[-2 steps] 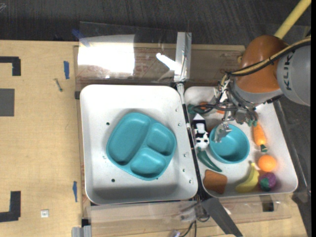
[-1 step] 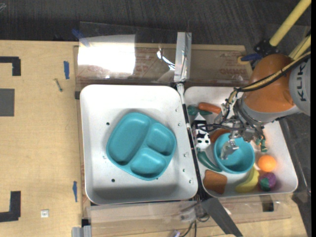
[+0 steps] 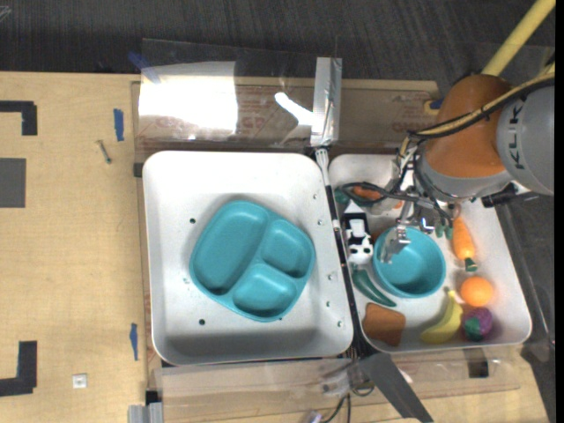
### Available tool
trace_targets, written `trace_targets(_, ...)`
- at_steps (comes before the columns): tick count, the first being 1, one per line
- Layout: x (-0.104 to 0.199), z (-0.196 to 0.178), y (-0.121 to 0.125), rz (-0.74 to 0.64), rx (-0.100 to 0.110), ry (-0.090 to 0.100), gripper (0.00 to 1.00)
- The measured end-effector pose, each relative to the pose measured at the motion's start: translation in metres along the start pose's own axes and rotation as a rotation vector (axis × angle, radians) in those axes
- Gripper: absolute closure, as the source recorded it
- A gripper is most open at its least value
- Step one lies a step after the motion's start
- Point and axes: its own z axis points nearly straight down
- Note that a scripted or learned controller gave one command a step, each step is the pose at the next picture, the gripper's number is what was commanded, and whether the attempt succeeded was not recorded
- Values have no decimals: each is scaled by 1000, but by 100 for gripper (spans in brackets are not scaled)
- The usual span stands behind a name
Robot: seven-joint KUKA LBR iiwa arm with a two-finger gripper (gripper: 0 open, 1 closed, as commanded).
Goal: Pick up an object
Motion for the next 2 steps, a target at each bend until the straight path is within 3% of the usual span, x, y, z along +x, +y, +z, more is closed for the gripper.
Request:
trace_targets(1,42,-1,-10,-332,-3,-1,0)
trace_targets(2,37,-15,-10,-330,0,-15,100)
